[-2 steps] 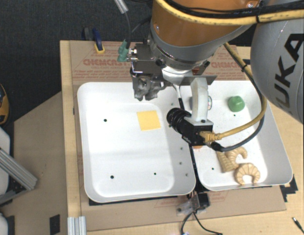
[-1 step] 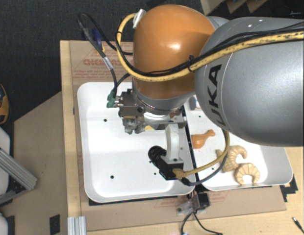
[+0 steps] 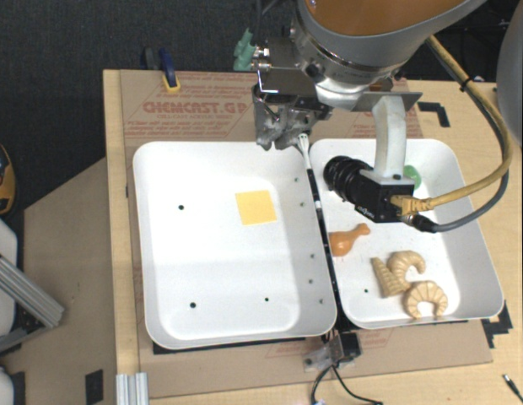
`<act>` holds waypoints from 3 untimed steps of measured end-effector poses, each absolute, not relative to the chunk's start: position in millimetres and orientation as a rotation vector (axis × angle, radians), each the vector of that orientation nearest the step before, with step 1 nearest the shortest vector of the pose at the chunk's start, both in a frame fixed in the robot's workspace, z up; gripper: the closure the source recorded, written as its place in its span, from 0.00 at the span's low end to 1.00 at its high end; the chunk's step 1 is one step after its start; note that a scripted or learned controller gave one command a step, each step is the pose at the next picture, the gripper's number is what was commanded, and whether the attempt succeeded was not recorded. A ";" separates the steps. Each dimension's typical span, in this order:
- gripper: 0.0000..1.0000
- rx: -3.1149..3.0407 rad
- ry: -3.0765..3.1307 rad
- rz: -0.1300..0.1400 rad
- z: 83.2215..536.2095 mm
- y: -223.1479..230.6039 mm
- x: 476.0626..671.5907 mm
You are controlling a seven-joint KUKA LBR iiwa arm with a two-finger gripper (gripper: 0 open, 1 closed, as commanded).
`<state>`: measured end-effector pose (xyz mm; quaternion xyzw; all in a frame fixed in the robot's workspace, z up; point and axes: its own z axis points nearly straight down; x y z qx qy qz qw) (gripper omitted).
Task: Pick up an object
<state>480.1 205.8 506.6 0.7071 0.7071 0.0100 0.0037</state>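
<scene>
Above the far edge of the left bin [image 3: 160, 251], my claw [image 3: 281, 133] is hanging just past the rim, near the corner where the two bins meet. Whether it is apart or together I cannot tell, since the metal parts are bunching into one dark-grey cluster from this angle, and nothing is showing between them. My orange-banded wrist [image 3: 371, 11] is looming over that same far edge, and a black camera unit [image 3: 363, 191] on a white bracket is hanging from me over the right bin [image 3: 464, 243], just across the shared rim from the left bin.

Lying flat in the left bin, a yellow square slice [image 3: 256, 207] is sitting a little toward the far side and toward the shared rim, well apart from my claw. Across the shared rim, an orange drumstick-shaped piece [image 3: 349, 239] is resting just beside the divide. Farther from the left bin, toward the near side, two tan croissant-like pieces [image 3: 413, 283] are lying close together. A small green thing [image 3: 411, 176] is peeking out behind the white bracket. A tan cable [image 3: 472, 184] is looping from the black unit away to the right. Both bins are sitting on a brown cardboard sheet [image 3: 118, 142] on the table.
</scene>
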 end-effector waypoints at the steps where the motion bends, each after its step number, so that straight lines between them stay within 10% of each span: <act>1: 1.00 2.225 2.226 -0.024 350.4 225.3 477.2; 2: 1.00 2.214 2.219 0.032 545.6 224.2 479.5; 3: 1.00 2.226 2.224 -0.022 414.4 224.4 477.9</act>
